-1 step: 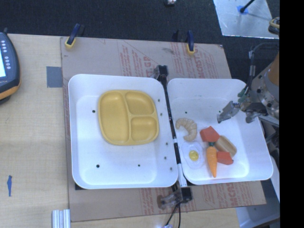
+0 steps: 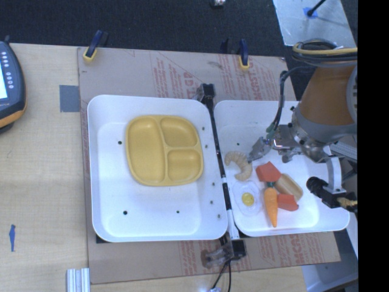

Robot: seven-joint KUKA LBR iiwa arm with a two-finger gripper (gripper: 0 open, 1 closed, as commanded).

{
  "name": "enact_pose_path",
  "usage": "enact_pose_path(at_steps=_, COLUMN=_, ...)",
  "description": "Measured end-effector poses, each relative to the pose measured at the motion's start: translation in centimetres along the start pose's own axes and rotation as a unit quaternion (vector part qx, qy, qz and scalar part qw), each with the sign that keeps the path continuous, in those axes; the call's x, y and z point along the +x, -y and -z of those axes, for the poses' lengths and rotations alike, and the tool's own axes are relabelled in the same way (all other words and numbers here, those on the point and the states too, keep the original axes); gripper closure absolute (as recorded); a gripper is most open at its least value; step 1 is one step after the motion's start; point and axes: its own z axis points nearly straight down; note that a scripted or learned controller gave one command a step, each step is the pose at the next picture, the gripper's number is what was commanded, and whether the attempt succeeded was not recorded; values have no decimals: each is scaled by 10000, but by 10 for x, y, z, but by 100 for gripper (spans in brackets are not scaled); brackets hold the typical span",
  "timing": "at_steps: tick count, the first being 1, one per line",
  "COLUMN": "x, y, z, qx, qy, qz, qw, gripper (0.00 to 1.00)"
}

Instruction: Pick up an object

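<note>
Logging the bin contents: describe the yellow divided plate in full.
The yellow plate looks like matte plastic, a rounded rectangle with three compartments: one long on the view's left, two smaller on the right. It lies flat, upright, slightly turned, in the upper middle of the left bin. Only the bin floor touches it.

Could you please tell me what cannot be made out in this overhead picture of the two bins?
- Gripper: camera view, too small and dark to tell how its fingers stand.
- Right bin: its far right side is hidden under the arm.
- Hot dog: partly covered by the red pieces beside it.
- Small object on the dark floor: too small to identify.
</note>
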Motion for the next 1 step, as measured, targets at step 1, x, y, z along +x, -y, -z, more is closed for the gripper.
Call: enact_pose_path(at_steps=1, x=-23, y=-5, z=-90, qx=-15, qy=10, qz=-28, qw=10000, gripper=0)
